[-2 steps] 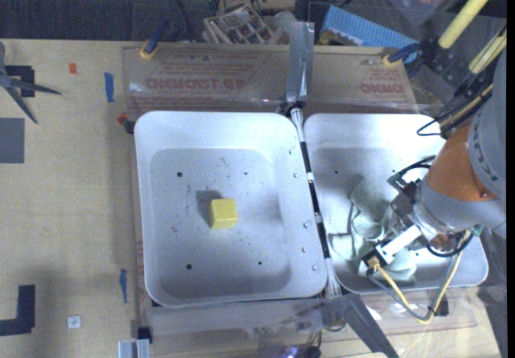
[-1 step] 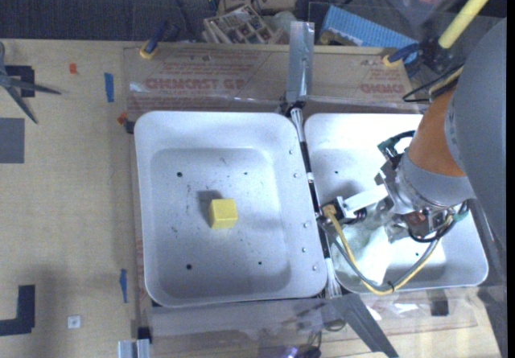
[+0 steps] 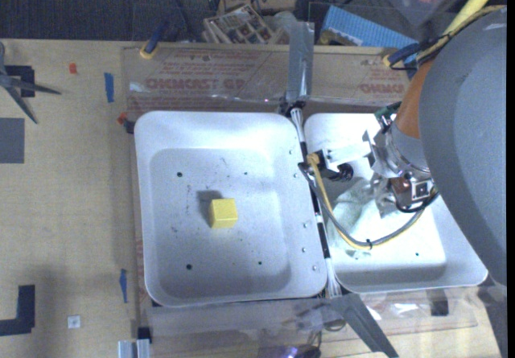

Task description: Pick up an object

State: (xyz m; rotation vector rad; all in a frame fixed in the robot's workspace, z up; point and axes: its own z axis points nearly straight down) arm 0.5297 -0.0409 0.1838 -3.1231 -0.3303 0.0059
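Gripper (image 3: 385,187) is hovering low in the right bin (image 3: 418,264) — its opening cannot be told; yellow cube (image 3: 224,212) is lying in the left bin (image 3: 161,147), well apart. Risk: closing here would probably grasp nothing.

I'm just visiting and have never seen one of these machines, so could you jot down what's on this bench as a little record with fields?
bins: left bin and right bin, both white and shallow, side by side
object: yellow block, lying alone near the middle of the left bin
arm: grey arm with an orange band, reaching in from the right, over the right bin
hand: hand low in the right bin, apart from the block
cable: yellow cable looping across the right bin
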